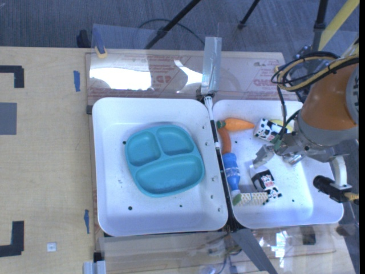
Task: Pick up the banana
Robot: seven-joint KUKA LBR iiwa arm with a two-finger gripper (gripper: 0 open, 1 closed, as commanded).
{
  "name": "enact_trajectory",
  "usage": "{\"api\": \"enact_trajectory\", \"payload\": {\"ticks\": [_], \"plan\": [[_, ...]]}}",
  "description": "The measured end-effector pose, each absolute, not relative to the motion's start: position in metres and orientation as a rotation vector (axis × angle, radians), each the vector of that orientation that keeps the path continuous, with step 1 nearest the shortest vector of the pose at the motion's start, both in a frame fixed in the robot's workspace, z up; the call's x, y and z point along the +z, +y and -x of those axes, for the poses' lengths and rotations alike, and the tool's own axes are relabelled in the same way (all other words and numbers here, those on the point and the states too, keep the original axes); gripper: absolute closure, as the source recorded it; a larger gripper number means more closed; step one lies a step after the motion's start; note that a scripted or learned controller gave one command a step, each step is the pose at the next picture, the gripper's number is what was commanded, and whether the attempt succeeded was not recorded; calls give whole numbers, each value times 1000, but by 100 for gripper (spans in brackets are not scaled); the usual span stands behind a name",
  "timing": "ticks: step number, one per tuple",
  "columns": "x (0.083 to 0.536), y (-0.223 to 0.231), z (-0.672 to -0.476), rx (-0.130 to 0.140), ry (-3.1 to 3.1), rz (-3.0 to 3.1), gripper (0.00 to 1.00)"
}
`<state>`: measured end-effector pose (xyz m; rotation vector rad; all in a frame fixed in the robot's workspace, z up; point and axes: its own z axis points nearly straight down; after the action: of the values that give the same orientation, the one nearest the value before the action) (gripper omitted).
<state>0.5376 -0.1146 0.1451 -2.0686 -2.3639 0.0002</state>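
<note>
The left bin (108, 170) holds one blue divided plate (164, 158). In the right bin (296, 210): one carrot (238, 124), one blue bottle (231, 173), two cow-patterned toys (264, 129) and a banana (285, 125) at its far edge. The gripper (263, 157) hovers mid-bin; its state I cannot tell.

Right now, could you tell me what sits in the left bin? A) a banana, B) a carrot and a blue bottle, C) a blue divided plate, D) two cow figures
C: the left bin holds a blue divided plate with three compartments, while the carrot, the blue bottle and the cow figures all lie in the right bin.
</note>
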Motion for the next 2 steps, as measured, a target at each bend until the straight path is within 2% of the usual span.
{"api": "enact_trajectory", "payload": {"ticks": [1,2], "plan": [[144,-115,-562,-2,-2441,1982,0],[185,-49,-624,-2,-2586,1789,0]]}}
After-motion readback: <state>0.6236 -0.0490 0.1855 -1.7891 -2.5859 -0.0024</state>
